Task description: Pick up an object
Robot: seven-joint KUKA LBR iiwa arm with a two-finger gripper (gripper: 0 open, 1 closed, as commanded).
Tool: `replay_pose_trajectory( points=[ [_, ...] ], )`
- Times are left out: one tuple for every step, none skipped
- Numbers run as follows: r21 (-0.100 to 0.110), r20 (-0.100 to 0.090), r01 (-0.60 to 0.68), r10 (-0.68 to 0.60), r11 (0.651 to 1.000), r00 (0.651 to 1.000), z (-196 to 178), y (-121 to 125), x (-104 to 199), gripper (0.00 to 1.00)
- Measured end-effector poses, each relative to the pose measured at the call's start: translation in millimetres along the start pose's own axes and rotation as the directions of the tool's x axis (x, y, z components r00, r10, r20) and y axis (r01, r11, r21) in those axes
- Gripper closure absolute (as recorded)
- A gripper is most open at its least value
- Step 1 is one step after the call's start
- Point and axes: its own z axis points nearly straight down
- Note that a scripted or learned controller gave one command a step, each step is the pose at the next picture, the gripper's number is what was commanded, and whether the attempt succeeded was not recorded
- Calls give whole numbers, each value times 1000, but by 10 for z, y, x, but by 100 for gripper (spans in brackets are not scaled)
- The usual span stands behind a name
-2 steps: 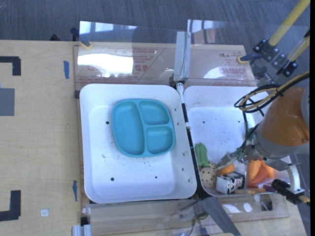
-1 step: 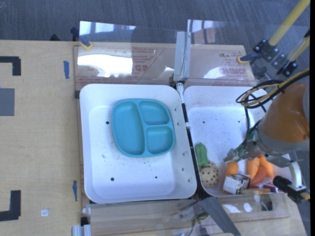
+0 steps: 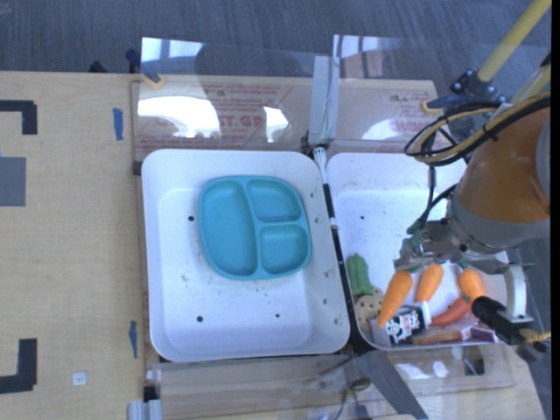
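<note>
Left bin: we record one teal divided plate, lying flat near its middle. Right bin: along its near edge we list toy food in a cluster, including three orange carrots, a green piece, a cookie and a red pepper. The gripper hangs just above the carrots; whether it grips anything, we cannot tell.

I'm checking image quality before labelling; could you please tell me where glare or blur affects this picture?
Camera view: strong glare on the clear panels behind both bins, washing out the printing there; the left bin is bright but readable, and the blue plate is sharp; the toys in the right bin are small and crowded, partly shadowed by the arm.
</note>
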Motion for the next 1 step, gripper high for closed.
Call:
replay_pose_trajectory(
  points=[
    [2, 2, 3, -3, 1000, 1000, -331, 298, -169, 100]
  ],
)
